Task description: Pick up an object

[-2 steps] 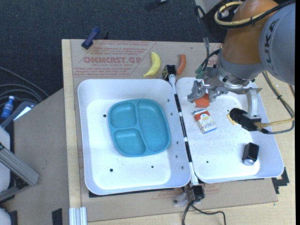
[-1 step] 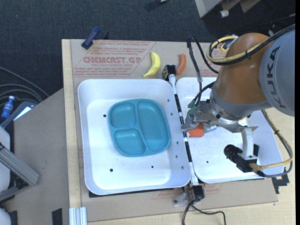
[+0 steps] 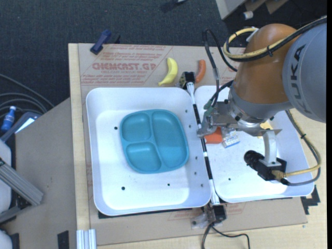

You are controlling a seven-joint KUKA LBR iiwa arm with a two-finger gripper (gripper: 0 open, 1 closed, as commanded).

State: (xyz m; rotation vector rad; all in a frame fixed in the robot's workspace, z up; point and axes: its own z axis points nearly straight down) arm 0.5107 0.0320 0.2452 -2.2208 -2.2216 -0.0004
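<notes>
Orange object (image 3: 212,137) in right bin (image 3: 249,188), tight against the divider edge between bins, partly under gripper (image 3: 217,127). Finger spread: cannot tell, wrist hides it. Right bin floor beyond it bare. Across the divider, teal divided plate (image 3: 154,140) fills left bin (image 3: 104,185) centre. Banana (image 3: 169,71) on bench behind the divider.

A small orange-red object (image 3: 213,137), shape unclear and partly hidden, lies at the right bin's (image 3: 244,188) left edge.
</notes>
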